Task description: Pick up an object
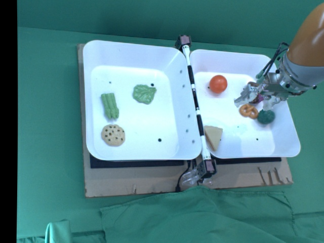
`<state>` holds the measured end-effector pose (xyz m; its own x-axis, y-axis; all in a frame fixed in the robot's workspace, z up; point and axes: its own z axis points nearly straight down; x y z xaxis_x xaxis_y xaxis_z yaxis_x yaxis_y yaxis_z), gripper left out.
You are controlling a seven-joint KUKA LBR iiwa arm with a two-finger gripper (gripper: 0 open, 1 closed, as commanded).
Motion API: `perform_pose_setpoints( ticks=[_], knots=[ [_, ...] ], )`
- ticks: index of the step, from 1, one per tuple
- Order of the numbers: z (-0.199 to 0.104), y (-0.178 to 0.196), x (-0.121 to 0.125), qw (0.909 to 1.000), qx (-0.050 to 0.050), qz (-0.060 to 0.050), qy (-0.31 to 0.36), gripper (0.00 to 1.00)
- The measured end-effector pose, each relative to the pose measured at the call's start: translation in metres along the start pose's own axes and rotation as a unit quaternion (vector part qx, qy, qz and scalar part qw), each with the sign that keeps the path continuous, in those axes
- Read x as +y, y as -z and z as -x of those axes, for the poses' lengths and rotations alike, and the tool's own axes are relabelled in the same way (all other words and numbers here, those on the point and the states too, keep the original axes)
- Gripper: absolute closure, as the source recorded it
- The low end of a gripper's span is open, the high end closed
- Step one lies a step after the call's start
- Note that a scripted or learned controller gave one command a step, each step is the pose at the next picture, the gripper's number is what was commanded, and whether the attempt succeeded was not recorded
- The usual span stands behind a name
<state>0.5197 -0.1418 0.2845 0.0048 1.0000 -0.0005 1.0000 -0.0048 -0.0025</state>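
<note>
Two white bins share the bench, and the work sits in the right bin [283, 148]. Nearest the camera, a tan wedge of cheese [213, 136] lies at that bin's seven o'clock, against the divider. Further in, at about three o'clock, a pretzel [248, 111] and a dark green lump [266, 117] — perhaps broccoli — rest just beside each other, with a red tomato [218, 83] at eleven o'clock, well apart. The gripper [255, 96] hangs just above the pretzel, fingers spread and nothing between them.

The pretzel looks like the chosen object. To take it well, the arm should centre over it before descending, so one finger does not land on the green lump beside it — a nudge there could push both away.

Farther left, the other bin [93, 146] holds a cookie [113, 134], asparagus spears [110, 106] and a lettuce leaf [144, 93].
</note>
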Motion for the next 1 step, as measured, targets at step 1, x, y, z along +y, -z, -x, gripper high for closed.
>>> perform_pose_setpoints(
  ticks=[1],
  knots=[
    [-0.0043, -0.0423, 0.0010, 1.0000, 0.000, 0.000, 0.000, 0.00]
  ],
)
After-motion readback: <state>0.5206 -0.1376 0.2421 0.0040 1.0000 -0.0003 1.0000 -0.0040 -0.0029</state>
